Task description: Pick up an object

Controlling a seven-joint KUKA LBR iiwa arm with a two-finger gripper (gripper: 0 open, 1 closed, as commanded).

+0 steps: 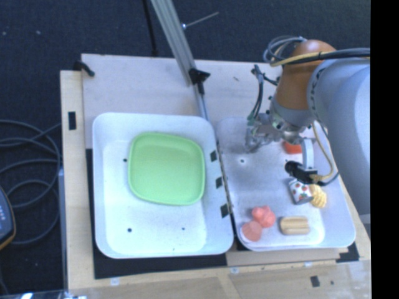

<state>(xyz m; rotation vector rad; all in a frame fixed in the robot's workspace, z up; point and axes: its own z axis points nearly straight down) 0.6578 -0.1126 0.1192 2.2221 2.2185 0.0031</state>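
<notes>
Far left, off the bench: loose black cables point(28, 157) on the dark floor, well apart from any work. Next, the left bin point(103, 167), shallow and white, with 1 green square plate point(167, 169) flat in its middle, probably too broad and low for an easy pinch. Above the seam of the 2 bins, a slanted metal strut point(176, 35), apparently part of the rig. Then the right bin point(265, 179), home to every small candidate for picking. Low over its bare upper-left floor, the gripper point(252, 143), pointed down from the orange-banded wrist, with nothing visibly in its hold and nothing directly below; open or closed, impossible to tell from this slant. Seemingly poised over a bare spot, so a grasp here looks likely to close on air. Along the near edge, 2 pink toy pieces point(258, 223) touching each other, and just beside them a tan bread-like roll point(293, 225), lying flat with room around it. Toward the right wall, a small white-and-red patterned piece point(301, 192) touching a yellow piece point(318, 197), crowded and partly under a black cable. Near the wrist, an orange piece point(293, 147), half hidden.
</notes>
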